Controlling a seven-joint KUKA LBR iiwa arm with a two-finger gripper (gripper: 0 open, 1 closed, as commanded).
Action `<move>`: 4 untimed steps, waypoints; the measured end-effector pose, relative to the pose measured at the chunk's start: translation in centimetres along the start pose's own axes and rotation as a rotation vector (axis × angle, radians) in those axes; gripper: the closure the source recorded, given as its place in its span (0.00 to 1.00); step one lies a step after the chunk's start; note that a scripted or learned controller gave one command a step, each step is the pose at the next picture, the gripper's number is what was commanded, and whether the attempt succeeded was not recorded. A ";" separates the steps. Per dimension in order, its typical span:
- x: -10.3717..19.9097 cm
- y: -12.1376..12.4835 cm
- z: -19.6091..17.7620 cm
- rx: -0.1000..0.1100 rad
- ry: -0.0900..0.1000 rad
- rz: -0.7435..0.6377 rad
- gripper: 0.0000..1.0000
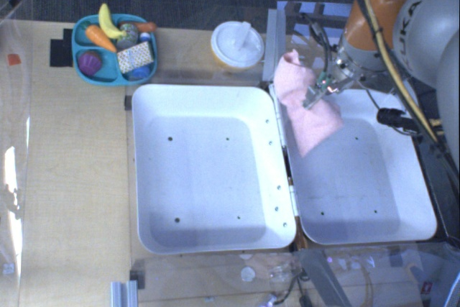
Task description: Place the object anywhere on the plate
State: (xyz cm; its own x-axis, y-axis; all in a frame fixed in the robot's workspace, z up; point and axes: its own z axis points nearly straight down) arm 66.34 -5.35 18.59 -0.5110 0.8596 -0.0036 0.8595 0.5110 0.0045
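Camera view: the end effector (314, 98) is clamped on a pink cloth (305, 111), which hangs over the far left corner of the right bin (388, 226). The carrying step seems underway; next it must travel left to the white plate (236, 44).

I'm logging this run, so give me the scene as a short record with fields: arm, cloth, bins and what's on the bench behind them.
arm: gripper over right bin's back left corner
cloth: pink cloth under the gripper, draped on the right bin
left bin: white, beside right bin
bench back: blue divided tray with toy food; white lidded container
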 end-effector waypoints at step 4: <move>16.1 0.1 -5.1 -0.002 0.003 -1.039 1.00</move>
State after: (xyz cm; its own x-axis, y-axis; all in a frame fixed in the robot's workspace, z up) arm 58.22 8.56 23.59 -1.0000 -0.0047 -0.0042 -0.0047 1.0000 0.0026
